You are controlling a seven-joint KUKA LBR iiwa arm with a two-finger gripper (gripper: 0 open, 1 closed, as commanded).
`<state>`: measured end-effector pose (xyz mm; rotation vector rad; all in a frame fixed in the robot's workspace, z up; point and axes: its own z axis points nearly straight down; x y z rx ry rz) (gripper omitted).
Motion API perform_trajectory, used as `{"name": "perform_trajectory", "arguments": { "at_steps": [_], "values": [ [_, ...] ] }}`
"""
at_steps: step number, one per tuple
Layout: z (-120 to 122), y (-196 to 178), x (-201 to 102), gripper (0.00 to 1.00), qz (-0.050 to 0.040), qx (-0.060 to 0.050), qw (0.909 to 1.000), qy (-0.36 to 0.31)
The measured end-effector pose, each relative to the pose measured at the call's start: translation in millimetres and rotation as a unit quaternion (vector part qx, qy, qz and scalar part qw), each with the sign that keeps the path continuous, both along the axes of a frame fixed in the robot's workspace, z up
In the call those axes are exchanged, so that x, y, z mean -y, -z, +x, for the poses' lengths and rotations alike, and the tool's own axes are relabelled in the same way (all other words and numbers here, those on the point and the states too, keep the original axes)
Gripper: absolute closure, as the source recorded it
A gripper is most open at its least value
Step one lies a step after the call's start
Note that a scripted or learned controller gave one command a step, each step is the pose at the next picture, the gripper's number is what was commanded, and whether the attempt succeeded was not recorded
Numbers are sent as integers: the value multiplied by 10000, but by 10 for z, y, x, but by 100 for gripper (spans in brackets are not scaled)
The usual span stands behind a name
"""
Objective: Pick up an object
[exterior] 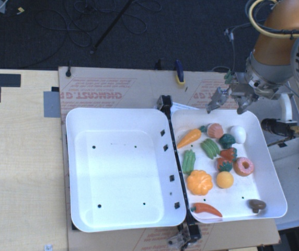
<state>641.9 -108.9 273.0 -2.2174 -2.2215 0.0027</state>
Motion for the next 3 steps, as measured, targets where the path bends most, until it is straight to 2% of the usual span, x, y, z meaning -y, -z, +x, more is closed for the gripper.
{"name": "perform_trajectory", "arguments": {
  "at_steps": [1,2,3],
  "values": [
    [-472,1287,-248,0,13,-64,10000,22],
    [56,1844,-49,0,9,37,10000,-9],
    [10,1748,-31,100,4,-26,10000,9]
  ]
}}
